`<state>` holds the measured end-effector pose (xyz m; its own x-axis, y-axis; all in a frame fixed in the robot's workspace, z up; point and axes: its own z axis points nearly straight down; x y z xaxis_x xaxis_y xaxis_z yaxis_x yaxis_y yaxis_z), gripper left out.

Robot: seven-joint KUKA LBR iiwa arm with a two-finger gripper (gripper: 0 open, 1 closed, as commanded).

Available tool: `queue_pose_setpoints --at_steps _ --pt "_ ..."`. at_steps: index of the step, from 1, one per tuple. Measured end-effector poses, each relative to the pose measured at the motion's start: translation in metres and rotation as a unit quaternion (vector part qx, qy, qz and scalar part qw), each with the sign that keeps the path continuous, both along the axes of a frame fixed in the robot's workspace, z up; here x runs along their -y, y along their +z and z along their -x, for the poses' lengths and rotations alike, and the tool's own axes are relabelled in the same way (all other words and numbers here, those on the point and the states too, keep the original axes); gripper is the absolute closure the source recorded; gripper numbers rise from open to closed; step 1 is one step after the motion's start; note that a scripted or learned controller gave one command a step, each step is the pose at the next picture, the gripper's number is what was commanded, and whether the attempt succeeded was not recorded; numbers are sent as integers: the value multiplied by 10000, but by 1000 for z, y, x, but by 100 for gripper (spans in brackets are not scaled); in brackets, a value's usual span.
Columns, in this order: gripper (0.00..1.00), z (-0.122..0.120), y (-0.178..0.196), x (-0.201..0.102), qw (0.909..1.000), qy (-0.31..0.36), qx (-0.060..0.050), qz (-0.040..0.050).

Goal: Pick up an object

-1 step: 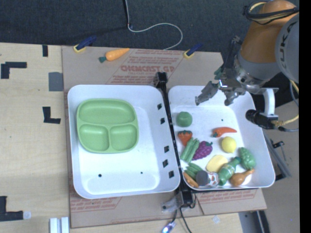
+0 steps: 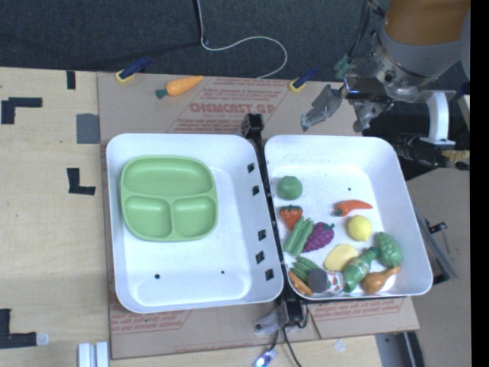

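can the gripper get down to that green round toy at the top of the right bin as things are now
Probably yes. The green round toy lies apart from the strawberry below it, with nothing over it, and the gripper hangs open above the right bin's far rim.

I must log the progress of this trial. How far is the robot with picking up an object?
Nothing looks done yet. The gripper hangs open and holds nothing, above the back edge of the right bin. The toy foods, such as the green ball and the red pepper, lie in that bin. The descent, the grasp and the lift are all left.
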<state>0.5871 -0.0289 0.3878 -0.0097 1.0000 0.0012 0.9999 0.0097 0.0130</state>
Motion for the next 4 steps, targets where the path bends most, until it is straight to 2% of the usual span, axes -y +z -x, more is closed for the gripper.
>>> queue_pose_setpoints --at_steps 1,2,3,4 --pt "0 -9 157 -60 10000 1 29 -5" --pt "100 -9 156 -57 10000 -30 -67 15" --pt "100 53 135 -109 10000 -10 -87 1" --pt "100 107 68 -146 9999 -19 -115 14"
